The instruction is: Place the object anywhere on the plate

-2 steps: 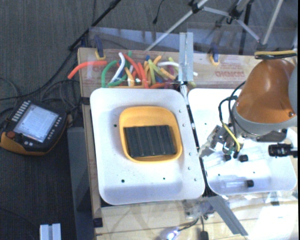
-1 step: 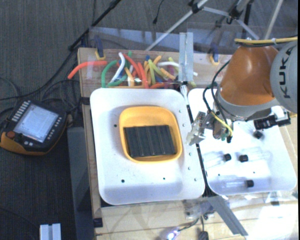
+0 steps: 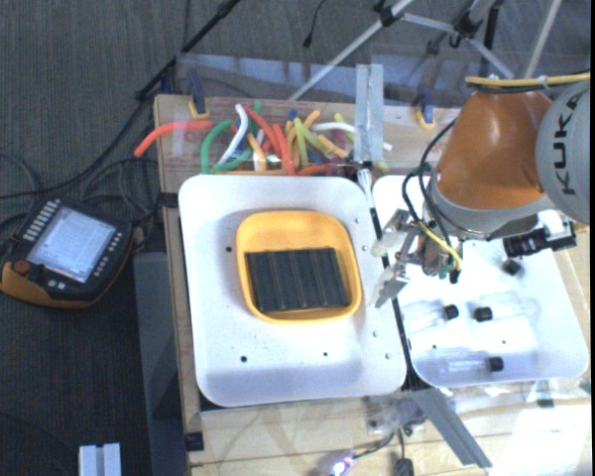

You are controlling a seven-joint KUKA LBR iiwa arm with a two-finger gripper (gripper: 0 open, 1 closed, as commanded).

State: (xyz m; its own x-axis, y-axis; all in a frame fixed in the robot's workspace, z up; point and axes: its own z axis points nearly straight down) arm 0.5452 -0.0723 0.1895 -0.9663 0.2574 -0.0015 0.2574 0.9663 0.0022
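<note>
Yellow plate [image 3: 248, 241] — dark ribbed rectangular object [image 3: 296, 279] on it; end effector [image 3: 395, 266] fingers apart, bare.

The single camera is fixed above the bench [image 3: 278, 434] and looks down at a slant. It stands far enough back to take in both white bins, the left bin [image 3: 278, 360] and the right bin [image 3: 535, 350], side by side, plus surrounding floor. The arm [image 3: 496, 157] enters from the frame's right.
</note>
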